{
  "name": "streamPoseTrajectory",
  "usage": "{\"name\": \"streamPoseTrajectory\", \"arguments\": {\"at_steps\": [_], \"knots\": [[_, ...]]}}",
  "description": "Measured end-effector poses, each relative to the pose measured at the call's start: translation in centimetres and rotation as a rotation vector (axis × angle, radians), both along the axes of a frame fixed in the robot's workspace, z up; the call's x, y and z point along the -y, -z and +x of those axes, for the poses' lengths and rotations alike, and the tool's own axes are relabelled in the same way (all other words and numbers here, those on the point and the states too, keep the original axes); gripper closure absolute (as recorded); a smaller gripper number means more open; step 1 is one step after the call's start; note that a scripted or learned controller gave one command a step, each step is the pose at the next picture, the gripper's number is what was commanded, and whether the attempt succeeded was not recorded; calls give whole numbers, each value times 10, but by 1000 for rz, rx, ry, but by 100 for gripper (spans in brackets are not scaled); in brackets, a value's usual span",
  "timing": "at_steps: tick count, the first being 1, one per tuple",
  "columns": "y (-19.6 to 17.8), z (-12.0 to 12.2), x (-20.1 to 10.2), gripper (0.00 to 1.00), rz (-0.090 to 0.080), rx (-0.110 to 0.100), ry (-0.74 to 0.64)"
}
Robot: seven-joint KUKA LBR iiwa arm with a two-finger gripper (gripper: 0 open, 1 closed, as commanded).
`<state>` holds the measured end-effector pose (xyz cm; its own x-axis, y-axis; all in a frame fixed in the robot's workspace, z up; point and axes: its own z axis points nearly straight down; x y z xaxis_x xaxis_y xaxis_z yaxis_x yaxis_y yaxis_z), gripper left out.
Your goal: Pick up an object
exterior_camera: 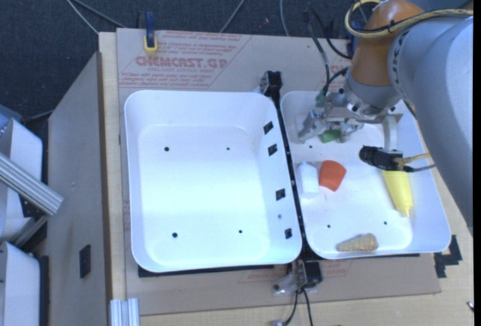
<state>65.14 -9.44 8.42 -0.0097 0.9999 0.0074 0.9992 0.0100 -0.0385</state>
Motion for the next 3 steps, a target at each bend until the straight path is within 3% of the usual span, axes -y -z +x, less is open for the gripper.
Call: {"name": "streamPoseTrajectory", "arguments": {"at_steps": [3], "knots": [[0, -1, 2, 0, -4, 7, 6]]}}
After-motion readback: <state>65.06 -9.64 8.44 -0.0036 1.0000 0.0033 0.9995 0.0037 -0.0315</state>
